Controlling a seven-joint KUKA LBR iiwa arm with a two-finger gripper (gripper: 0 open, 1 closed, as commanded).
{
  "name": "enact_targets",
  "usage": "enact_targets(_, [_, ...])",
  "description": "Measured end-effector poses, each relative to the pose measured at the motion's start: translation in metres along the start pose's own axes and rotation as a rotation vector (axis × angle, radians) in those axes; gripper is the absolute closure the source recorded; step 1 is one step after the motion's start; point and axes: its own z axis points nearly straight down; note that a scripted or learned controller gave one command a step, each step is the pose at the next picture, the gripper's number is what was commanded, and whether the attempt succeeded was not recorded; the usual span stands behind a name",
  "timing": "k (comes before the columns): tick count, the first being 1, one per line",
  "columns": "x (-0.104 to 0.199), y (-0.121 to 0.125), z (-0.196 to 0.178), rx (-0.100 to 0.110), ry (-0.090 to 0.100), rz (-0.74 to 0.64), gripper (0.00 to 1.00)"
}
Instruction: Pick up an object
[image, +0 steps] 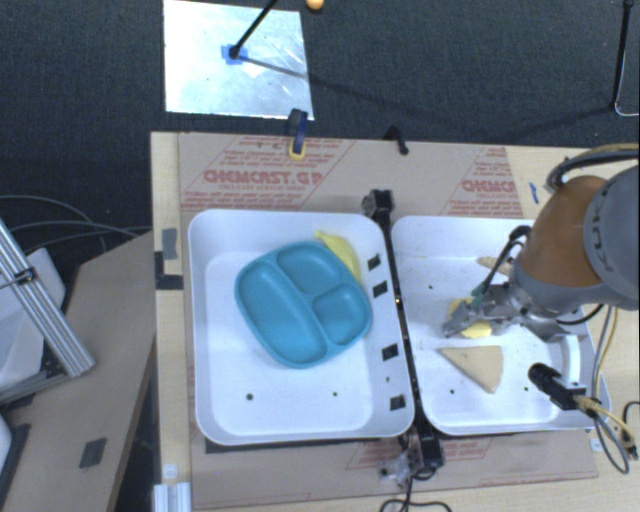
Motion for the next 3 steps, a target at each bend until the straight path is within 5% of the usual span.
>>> enact_targets(1, [0.0, 0.003, -0.011, -0.007, -0.002, -0.002, 1.0])
enact_targets(2, [0.077, 0.07, -0.105, -0.013, -0.002, -0.009, 1.0])
enact_targets(3, [0.157, 0.099, -0.127, -0.01, 0.0, -0.01, 1.0])
